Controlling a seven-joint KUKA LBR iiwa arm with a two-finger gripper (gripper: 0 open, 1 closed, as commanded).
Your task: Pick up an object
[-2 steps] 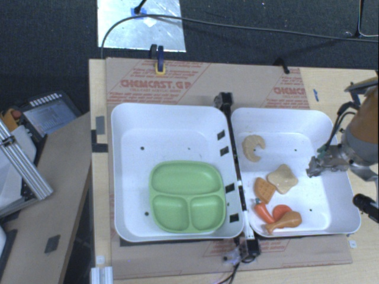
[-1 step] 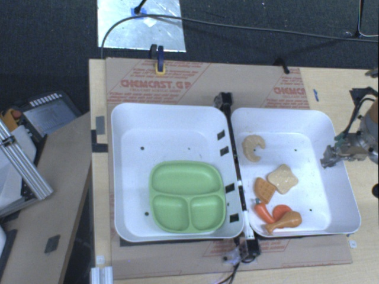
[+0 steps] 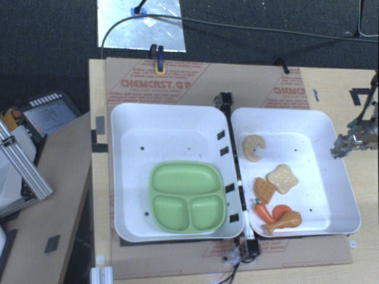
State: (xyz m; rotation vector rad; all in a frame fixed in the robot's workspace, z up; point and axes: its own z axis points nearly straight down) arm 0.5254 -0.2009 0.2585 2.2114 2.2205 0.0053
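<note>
5 toy food pieces lie in the right bin [image 3: 320,129], and none of them is lifted yet, so the pick looks to be at its very start. They are a pale croissant [image 3: 254,147] toward the far left of that bin, a slice of toast [image 3: 282,178] nearer the middle, a brown cracker [image 3: 265,190] just beside it, and an orange carrot [image 3: 263,212] and a drumstick [image 3: 285,220] close together at the near edge. In the left bin [image 3: 172,123] a green divided plate [image 3: 187,196] sits in the near half. At the right edge of the scene the gripper [image 3: 342,147] hangs over the right bin's right rim, well apart from every piece, with nothing in it. Whether it is spread or pressed together I cannot tell at this size. Left to do, as I judge it: choose a piece, reach left and down to it, close and lift.
</note>
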